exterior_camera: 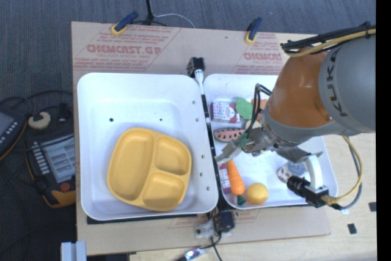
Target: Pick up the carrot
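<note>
Gripper point(227, 153) w/ metal fingers spread wide, holding nothing, hangs just above the carrot point(235, 180): smooth orange plastic taper, green tip, lying in right bin point(330, 159) nr its front-left corner, beside round yellow lemon point(257, 193). Glossy yellow divided tray point(149, 167) in left bin point(98, 101).

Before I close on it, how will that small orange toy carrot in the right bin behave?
The small orange toy carrot looks like smooth moulded plastic, so probably stiff, light and slippery. Its rounded, tapered body may roll or squirt sideways. The yellow lemon-like toy sits close, so a nudge could bump it.
</note>
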Tool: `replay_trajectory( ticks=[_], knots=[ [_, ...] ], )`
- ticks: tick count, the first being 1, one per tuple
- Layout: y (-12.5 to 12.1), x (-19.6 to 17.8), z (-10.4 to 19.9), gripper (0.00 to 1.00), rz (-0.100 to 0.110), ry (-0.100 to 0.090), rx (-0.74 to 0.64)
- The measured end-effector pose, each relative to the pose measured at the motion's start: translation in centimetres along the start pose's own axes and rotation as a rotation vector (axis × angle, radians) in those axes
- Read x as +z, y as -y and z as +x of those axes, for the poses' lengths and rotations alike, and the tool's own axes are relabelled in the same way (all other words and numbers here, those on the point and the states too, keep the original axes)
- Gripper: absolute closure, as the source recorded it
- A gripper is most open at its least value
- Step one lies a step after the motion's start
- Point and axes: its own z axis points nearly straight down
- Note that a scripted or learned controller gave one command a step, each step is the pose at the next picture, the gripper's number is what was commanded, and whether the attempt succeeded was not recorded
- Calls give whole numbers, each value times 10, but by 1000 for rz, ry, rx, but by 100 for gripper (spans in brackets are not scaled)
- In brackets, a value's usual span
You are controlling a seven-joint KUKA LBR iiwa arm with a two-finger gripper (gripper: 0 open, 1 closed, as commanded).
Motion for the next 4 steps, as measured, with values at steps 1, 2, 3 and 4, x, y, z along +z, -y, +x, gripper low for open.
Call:
replay_trajectory(
  ticks=[1,2,3,4],
  knots=[
    [0,0,0,0,0,0,0],
    [0,0,0,0,0,0,0],
    [0,0,0,0,0,0,0],
    [0,0,0,0,0,0,0]
  ],
)
